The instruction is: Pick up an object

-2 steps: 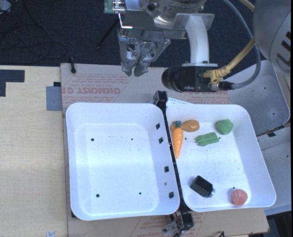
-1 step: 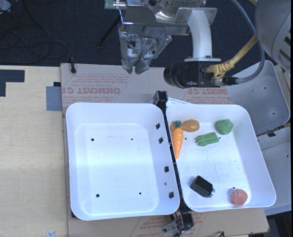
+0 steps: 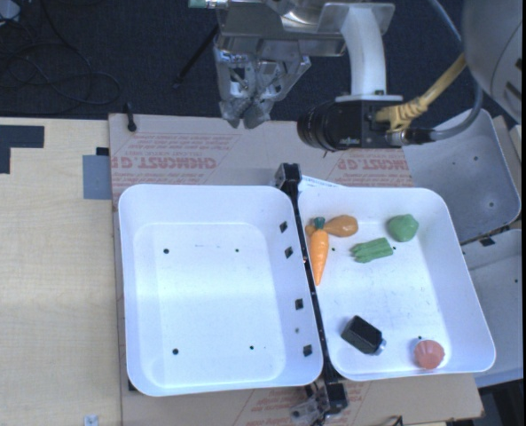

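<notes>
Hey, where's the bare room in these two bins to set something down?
The left bin has its whole floor free. In the right bin, there is an open patch mid-floor, bordered by the carrot, green pod and black block. It is crowded along the far side, near the orange piece and green lump.

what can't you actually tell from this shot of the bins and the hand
- Hand, camera view: its fingers blur into dark floor, so open or shut is unclear.
- Arm: upper part cut off by the top edge.
- Orange piece: carrot top touches it; too small to identify.
- Black block: too dark for detail.
</notes>
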